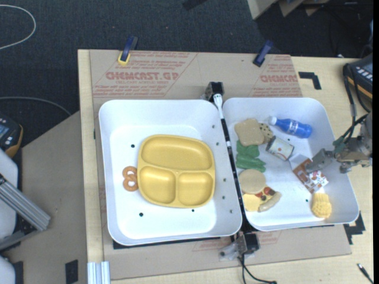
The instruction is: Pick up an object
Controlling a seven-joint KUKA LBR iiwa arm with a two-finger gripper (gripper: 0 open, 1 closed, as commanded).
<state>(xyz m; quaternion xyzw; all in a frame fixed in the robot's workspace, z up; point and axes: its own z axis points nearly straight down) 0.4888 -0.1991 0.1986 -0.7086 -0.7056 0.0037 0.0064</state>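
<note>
Cardboard [177, 70] printed "CHEMCAST GP", blue bottle [291, 126] label unreadable, gripper [324, 158] at right bin [340, 209], jaws' state perhaps indiscernible

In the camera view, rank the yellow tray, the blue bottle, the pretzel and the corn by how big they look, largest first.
1. Yellow tray, by far the largest.
2. Blue bottle.
3. Corn and pretzel look about alike, so I won't rank them.

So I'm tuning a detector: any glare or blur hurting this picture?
Camera view: light is even and soft, with no harsh glare on the white bins; the yellow tray is sharp, while the gripper at the right looks slightly smeared, and small items near it are hard to resolve.
</note>
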